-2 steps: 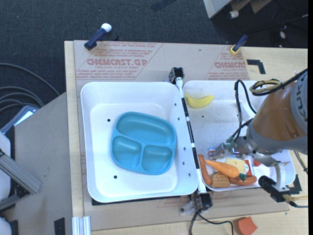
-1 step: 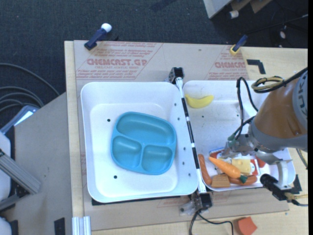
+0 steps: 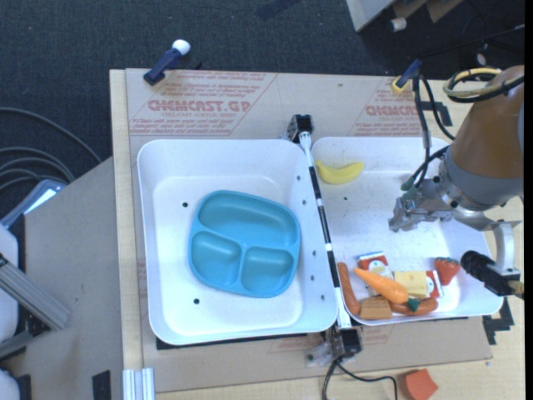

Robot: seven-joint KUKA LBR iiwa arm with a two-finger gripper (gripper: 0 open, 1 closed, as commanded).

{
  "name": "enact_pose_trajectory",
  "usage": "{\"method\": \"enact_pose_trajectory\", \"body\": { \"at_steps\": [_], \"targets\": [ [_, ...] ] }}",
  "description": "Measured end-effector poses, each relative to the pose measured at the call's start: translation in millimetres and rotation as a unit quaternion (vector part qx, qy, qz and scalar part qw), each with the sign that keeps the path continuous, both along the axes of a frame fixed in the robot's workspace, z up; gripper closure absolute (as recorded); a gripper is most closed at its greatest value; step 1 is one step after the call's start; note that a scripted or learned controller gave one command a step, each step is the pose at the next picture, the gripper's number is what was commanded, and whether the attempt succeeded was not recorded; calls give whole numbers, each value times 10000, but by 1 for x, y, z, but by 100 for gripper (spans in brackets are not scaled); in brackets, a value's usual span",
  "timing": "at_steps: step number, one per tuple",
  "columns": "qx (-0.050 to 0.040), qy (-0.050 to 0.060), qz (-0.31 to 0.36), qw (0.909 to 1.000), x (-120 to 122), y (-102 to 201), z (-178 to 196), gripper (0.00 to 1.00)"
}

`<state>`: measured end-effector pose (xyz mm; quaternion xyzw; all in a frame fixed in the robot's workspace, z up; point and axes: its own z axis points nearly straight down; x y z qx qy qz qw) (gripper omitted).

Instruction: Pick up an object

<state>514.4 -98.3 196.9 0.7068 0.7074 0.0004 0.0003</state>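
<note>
The likeliest objects to pick sit in the right bin (image 3: 466,307). Closest to the fingers, below them: a pile of toy food along that bin's near edge. Carrot (image 3: 381,284), smooth orange, tapered, lying slantwise on top. Yellow cheese-like block (image 3: 410,283) touching its thick end. A small red-and-white carton (image 3: 375,262) just above the carrot's tip. A long reddish sausage (image 3: 348,292) along the pile's left side, a brown bread-like piece (image 3: 376,308) at the bottom, a red strawberry shape (image 3: 446,269) at the far right.

Gripper (image 3: 408,217) hangs over bare white floor of the right bin, above the pile and clear of it. Metal fingers point down and to the left; nothing sits between them. Whether they are apart or together, I cannot tell from this angle. Behind them the arm's orange band (image 3: 491,132) and grey wrist, cables looping off it.

Up and left of the fingers: a yellow banana (image 3: 340,172), curved, glossy plastic, alone near the bin's far left corner, well apart from the pile.

Further left, across the divider where the bins meet: left bin (image 3: 166,173) holding a blue plate (image 3: 244,242), matte plastic, rounded, three compartments.

Both bins rest on a brown board (image 3: 216,107) with red print. A blue-handled tool (image 3: 166,62) lies at its far left corner.
</note>
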Motion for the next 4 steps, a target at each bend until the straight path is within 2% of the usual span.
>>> {"method": "enact_pose_trajectory", "body": {
  "at_steps": [1,2,3,4],
  "targets": [
    [-7,2,-4,10000,-33,-44,47,100],
    [-4,3,-5,10000,-33,-44,47,0],
    [4,18,-3,10000,-36,-15,-64,0],
    [3,13,-4,10000,-36,1,-113,0]
  ]
}}
